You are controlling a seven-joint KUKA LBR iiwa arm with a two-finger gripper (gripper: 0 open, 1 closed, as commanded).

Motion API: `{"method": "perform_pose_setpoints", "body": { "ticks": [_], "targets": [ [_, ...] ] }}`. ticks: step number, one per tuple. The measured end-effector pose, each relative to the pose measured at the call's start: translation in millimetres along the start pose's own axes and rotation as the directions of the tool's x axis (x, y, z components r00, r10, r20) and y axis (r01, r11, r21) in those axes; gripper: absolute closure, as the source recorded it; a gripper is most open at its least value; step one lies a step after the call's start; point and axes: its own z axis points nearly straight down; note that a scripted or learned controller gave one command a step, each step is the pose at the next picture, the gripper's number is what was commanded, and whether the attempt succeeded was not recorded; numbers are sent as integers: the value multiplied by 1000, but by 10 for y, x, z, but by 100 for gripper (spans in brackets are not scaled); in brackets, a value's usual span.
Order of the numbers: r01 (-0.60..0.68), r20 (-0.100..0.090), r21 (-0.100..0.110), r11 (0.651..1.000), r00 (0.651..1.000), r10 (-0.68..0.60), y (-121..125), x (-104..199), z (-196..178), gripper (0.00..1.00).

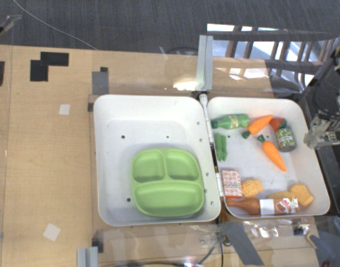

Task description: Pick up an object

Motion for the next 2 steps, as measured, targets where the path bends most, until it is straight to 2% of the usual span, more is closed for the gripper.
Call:
{"method": "perform_pose_setpoints", "body": {
  "ticks": [1,2],
  "targets": [
    [-111,-9,-3,994,994,111,200,-302,-335,100],
    [-199,-8,-2,980,980,199,87,-554,-610,100]
  ]
}}
